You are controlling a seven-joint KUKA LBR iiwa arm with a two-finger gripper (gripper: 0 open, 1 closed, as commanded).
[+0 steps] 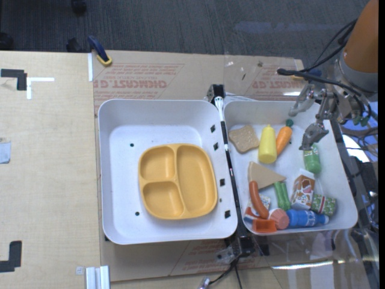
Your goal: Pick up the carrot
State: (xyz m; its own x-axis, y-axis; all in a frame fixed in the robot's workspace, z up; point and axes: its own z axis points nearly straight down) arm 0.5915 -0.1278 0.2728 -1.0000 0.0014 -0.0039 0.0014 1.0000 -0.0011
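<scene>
Carrot [283, 138] lies in the right bin [344, 179], upper part, just beside the yellow piece [267, 145] and untouched. Gripper [315, 125] hangs over the bin's upper right, near the carrot but apart from it, fingers spread with nothing between them. Judged progress: pick not yet made; closing in, grasp and lift all remain. Left bin [114, 179] holds a yellow tray [178, 180]

One camera hangs fixed above the bench [48, 161], looking down at a slant toward 12 o'clock, where dark carpet [198, 11] shows past the bench edge. It sits far enough back to take in both bins: left bin [114, 179] near centre, right bin [340, 185] toward 3 o'clock, where the arm [364, 41] enters.
</scene>
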